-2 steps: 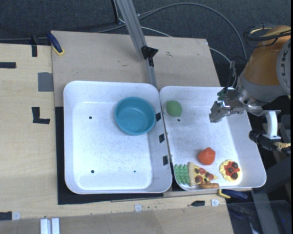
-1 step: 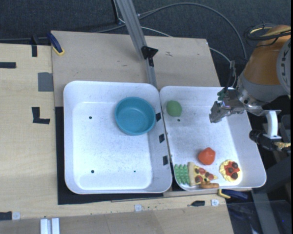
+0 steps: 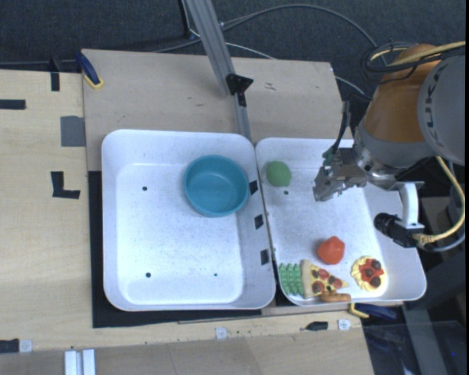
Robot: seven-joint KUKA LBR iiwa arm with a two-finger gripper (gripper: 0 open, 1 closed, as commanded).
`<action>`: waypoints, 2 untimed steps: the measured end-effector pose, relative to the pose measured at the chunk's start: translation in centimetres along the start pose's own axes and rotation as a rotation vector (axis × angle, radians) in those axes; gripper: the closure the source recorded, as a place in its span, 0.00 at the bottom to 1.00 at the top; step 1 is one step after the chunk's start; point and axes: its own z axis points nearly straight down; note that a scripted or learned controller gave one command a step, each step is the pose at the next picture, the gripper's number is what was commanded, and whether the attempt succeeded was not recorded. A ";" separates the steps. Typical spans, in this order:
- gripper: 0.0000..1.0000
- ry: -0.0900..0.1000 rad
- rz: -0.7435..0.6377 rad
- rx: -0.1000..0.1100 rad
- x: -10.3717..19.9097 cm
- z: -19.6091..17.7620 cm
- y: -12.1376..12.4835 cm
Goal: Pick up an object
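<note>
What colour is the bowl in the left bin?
The bowl is blue, seen in the camera view.

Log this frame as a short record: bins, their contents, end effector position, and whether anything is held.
left bin: blue bowl
right bin: green ball, red ball, pizza slice, small round pizza
end effector: over the right bin's upper part, right of the green ball
held: nothing seen between the fingers
fingers: state unclear
</note>
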 end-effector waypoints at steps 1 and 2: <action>1.00 0.000 -0.001 -0.001 4.8 -1.5 -1.2; 1.00 0.000 -0.001 -0.001 9.9 -2.7 -2.4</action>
